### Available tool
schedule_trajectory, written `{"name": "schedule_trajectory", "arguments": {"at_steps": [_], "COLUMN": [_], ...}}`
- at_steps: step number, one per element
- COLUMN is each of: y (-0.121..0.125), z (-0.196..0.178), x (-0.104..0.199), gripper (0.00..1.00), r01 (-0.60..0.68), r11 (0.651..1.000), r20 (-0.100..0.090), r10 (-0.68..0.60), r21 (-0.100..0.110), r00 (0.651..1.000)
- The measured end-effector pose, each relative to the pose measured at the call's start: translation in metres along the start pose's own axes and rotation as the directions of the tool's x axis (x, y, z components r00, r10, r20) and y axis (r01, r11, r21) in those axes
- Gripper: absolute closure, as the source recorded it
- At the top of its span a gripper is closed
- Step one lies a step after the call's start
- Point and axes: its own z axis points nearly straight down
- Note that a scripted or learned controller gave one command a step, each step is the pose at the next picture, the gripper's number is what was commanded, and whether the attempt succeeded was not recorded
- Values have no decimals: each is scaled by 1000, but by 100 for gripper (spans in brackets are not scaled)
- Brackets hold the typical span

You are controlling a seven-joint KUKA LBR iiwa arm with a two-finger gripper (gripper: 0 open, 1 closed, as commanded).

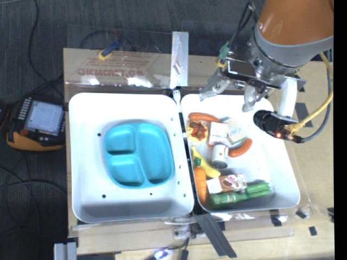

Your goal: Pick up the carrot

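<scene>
The carrot (pixel 200 183) is a short orange stick lying along the left wall of the right bin (pixel 282 161), near its front. A yellow banana (pixel 204 162) touches its far end and a small brown-and-white box (pixel 230 184) lies at its right side. My gripper (pixel 230 96) hangs above the back rim of the right bin, well behind the carrot. Its fingers (pixel 209 91) are spread open with nothing between them.
The right bin also holds two red sausages (pixel 201 117), a pizza slice (pixel 197 129), a white carton (pixel 218 132), a can (pixel 219 155) and a green cucumber (pixel 239 197). A blue divided tray (pixel 138 153) lies in the left bin (pixel 87 145). A black cylinder (pixel 269 122) hangs off the wrist.
</scene>
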Motion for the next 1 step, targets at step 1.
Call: {"name": "schedule_trajectory", "arguments": {"at_steps": [1], "y": [-35], "z": [13], "x": [-8], "gripper": [0], "r01": [116], "r11": [993], "r20": [0], "r10": [-116], "r21": [1], "r00": [993]}}
